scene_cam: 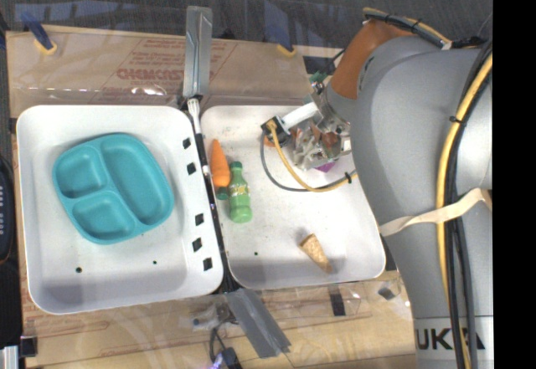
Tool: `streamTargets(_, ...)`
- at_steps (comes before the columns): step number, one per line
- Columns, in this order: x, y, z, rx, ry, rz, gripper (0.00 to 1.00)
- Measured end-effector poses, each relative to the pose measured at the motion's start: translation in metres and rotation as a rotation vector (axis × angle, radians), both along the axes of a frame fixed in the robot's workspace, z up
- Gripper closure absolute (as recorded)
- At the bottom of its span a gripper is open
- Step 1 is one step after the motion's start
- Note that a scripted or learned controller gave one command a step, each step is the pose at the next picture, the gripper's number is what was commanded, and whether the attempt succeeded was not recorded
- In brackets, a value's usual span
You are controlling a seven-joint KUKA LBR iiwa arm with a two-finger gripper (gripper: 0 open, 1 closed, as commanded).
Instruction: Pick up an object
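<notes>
1. Where the grey arm [419, 158] reaches in from the right side, its gripper [314, 146] hangs low over the right bin [276, 263], in that bin's upper right part, with a loop of cable curling below it.
2. Something purple shows at the gripper's lower edge, but it is too small and too hidden to name, and whether the gripper is apart or closed cannot be told from this angle.
3. An orange carrot [219, 163] lies in the right bin, close against its left wall, running roughly along that wall.
4. A green bottle [239, 192] lies just beside the carrot, touching or nearly touching its lower end, a little further from the right bin's left wall.
5. A tan cone [316, 251], shaped like an ice-cream cone, lies on the floor of the right bin near its lower edge, well apart from the carrot and the bottle and below the gripper.
6. None of these three things sits between the gripper's tips; all rest on the bin floor.
7. The left bin [50, 275] stands just beside the right bin, their walls meeting along a middle divider.
8. A teal plate [113, 187] with three compartments lies in the left bin, in its upper middle part.
</notes>
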State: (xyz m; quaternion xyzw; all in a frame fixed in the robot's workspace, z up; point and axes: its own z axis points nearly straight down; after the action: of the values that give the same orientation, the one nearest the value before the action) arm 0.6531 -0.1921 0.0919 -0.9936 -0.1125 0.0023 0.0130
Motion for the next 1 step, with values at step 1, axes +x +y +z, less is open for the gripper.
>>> streamTargets(1, 0.0019, 0.0002, -0.0005, -0.001, 0.000, -0.001, 1.00)
